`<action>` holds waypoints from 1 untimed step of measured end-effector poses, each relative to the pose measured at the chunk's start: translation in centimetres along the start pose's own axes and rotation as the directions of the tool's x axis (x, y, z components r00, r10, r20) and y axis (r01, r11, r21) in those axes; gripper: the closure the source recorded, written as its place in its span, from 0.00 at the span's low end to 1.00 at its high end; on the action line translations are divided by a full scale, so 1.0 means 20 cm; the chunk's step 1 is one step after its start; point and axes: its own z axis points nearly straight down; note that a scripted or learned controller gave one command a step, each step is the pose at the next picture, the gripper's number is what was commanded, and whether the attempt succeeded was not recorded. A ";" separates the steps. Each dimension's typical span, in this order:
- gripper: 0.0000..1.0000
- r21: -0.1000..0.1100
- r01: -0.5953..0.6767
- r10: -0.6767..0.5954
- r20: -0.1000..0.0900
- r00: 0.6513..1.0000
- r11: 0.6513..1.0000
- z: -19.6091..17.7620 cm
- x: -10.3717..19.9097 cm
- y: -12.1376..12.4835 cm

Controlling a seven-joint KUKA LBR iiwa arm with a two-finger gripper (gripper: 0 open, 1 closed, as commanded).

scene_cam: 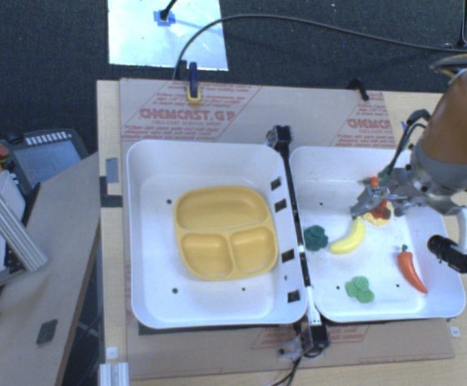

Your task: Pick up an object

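Observation:
My gripper (pixel 373 199) hangs low over the upper middle of the right bin (pixel 329 163), directly above a small red and yellow object (pixel 380 215) that it partly hides. A yellow banana (pixel 348 239) lies just below and to the left of the gripper. Left of the banana sits a dark green vegetable (pixel 316 236). An orange carrot (pixel 411 269) lies toward the bin's right side. A light green piece (pixel 360 289) rests near the front wall. I cannot tell whether the gripper touches the small object.
The left bin (pixel 149 215) holds a yellow divided plate (pixel 223 230). A black divider (pixel 291 215) runs between the bins. The arm's grey and orange body (pixel 458 135) looms over the right bin's far right corner. A black part (pixel 446 250) juts in beside the carrot.

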 end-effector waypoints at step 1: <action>0.00 -0.014 0.003 -0.003 0.002 1.000 1.000 -0.04 0.00 0.01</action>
